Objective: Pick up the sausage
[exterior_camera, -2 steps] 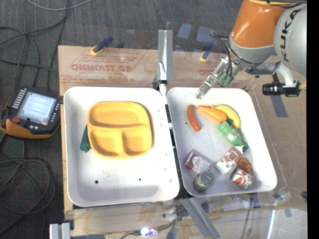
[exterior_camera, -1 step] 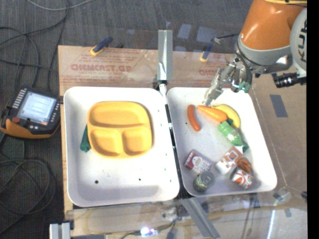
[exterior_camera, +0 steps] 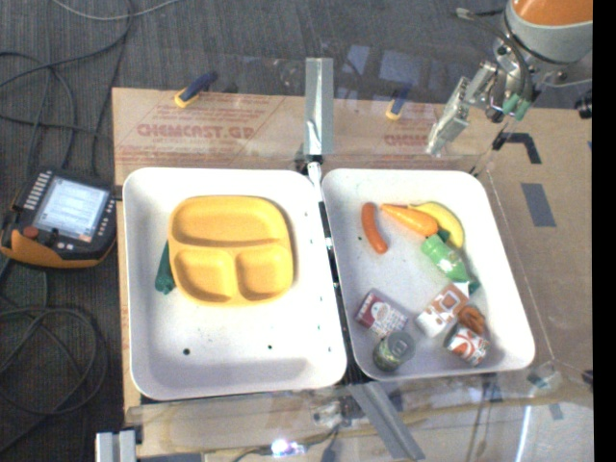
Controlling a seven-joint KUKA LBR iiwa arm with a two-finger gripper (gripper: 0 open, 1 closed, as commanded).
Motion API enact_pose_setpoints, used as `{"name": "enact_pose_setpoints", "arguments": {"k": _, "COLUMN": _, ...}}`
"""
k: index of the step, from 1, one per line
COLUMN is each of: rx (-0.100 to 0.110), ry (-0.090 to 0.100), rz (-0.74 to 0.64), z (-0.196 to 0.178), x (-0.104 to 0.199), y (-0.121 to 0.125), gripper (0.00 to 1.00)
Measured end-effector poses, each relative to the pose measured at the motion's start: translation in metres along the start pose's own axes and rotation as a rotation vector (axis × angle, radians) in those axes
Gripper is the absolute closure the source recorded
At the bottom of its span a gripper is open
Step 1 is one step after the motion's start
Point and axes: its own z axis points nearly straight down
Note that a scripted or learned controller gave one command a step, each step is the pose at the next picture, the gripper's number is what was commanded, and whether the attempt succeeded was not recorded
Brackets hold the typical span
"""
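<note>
Sausage (exterior_camera: 374,227): lay in the right bin (exterior_camera: 500,258), upper left part, slightly tilted from upright in the frame, just left of the carrot (exterior_camera: 412,219).
Jaws (exterior_camera: 450,123): hung at upper right of the frame, above the tabletop (exterior_camera: 221,128) beyond the right bin's far rim; nothing between them; whether spread or pressed together could not be told.
Arm (exterior_camera: 551,3): entered from the upper right corner, orange band showing.
Right bin, other contents: banana (exterior_camera: 445,219) touching the carrot; green bottle (exterior_camera: 447,257) below it; small cartons (exterior_camera: 443,311) and a dark round can (exterior_camera: 392,351) along the lower part.
Left bin (exterior_camera: 144,354): held a yellow compartment tray (exterior_camera: 233,247), with a green item (exterior_camera: 165,269) at its left edge.
Pendant (exterior_camera: 60,218): sat at the left edge of the frame, screen lit.
</note>
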Motion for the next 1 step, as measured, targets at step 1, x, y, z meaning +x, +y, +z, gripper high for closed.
{"name": "enact_pose_setpoints", "arguments": {"k": 1, "rx": 0.002, "ry": 0.003, "rz": 0.106, "z": 0.0904, "x": 0.0681, "y": 0.0501, "gripper": 1.0}}
